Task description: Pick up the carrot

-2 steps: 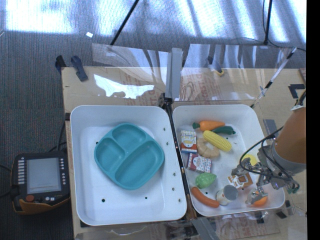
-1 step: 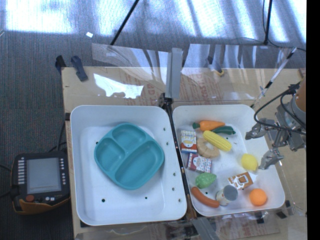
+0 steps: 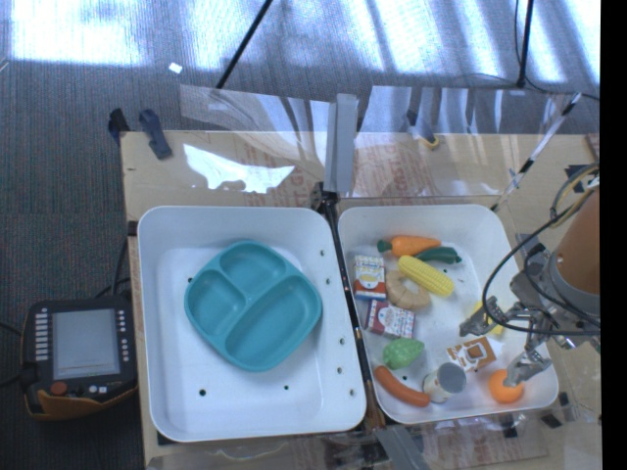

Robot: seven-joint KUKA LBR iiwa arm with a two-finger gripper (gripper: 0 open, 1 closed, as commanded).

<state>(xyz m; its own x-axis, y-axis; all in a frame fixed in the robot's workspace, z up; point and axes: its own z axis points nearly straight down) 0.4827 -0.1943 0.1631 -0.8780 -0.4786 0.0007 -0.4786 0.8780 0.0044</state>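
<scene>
Camera view. We see the wooden desk (image 3: 245, 169) carrying two shallow white plastic bins side by side. The left bin (image 3: 176, 233) holds a teal three-compartment plate (image 3: 253, 305). The right bin (image 3: 490, 225) holds a scatter of toy food.

The task's thing, the orange toy carrot with a green top (image 3: 409, 245), lies on its side near the far edge of the right bin. It sits just beside a dark green cucumber-like piece (image 3: 441, 255) and just above a yellow corn cob (image 3: 425, 275).

The grey arm with the orange band (image 3: 591, 248) reaches in at the bin's right edge. Its end effector (image 3: 517, 339) hangs over the near right corner, close to an orange round piece (image 3: 506, 388) and a small carton (image 3: 472, 353). Its fingers (image 3: 530, 364) stand spread apart, with nothing between them.

We judge the step in hand to be the approach: the end effector is well apart from the carrot and no grasp is made.

The next move calls for travel toward the far edge of the bin, then alignment of the fingers across the carrot's narrow width. The neighbouring corn and green piece leave little room, so we expect the descent to need care.
</scene>
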